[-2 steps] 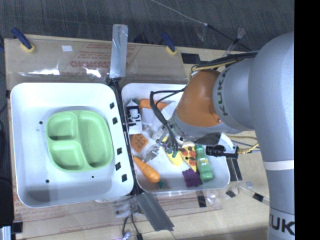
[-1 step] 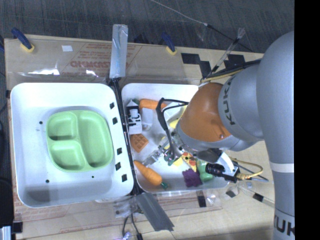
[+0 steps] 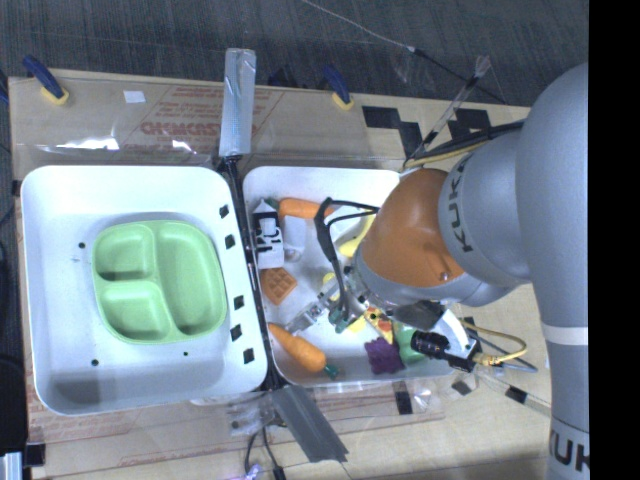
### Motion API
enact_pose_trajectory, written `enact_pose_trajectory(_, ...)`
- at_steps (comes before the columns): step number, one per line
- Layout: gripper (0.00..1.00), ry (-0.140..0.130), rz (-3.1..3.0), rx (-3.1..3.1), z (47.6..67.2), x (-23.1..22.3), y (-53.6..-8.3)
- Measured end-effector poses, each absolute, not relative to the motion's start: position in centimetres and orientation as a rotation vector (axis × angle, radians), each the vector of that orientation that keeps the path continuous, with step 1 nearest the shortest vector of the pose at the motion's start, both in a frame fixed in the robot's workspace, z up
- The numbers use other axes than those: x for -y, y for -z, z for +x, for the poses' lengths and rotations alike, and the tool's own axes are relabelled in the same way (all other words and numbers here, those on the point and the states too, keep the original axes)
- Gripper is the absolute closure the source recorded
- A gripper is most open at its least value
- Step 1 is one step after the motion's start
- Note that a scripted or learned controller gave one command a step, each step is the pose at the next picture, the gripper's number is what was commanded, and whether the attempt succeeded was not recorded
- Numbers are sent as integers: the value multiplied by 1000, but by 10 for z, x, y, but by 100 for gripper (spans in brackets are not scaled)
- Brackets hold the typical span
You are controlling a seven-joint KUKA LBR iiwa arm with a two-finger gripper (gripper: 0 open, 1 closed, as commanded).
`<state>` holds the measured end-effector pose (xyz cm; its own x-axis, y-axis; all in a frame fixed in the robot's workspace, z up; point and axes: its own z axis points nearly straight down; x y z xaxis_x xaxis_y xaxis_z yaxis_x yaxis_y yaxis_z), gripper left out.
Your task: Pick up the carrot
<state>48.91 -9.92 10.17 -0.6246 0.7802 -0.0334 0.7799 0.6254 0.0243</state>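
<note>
The carrot (image 3: 298,349), orange with a small green stub at its right end, lies in the front left corner of the right bin (image 3: 330,180), close to the bin's near wall. My gripper (image 3: 320,313) hangs low in the same bin, just above and slightly right of the carrot. Nothing orange shows at its tip. The arm's orange band and grey wrist cover the middle and right of the bin.
The right bin also holds a waffle piece (image 3: 280,286), another orange item (image 3: 298,208) at the back, a black-and-white box (image 3: 266,236), purple grapes (image 3: 380,354), a green item (image 3: 411,345) and something yellow (image 3: 352,236). A green divided plate (image 3: 158,280) sits in the left bin (image 3: 60,198).
</note>
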Motion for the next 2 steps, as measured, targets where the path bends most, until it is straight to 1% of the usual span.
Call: enact_pose_trajectory(2,0,-5,1895,-2481,480,104,-95)
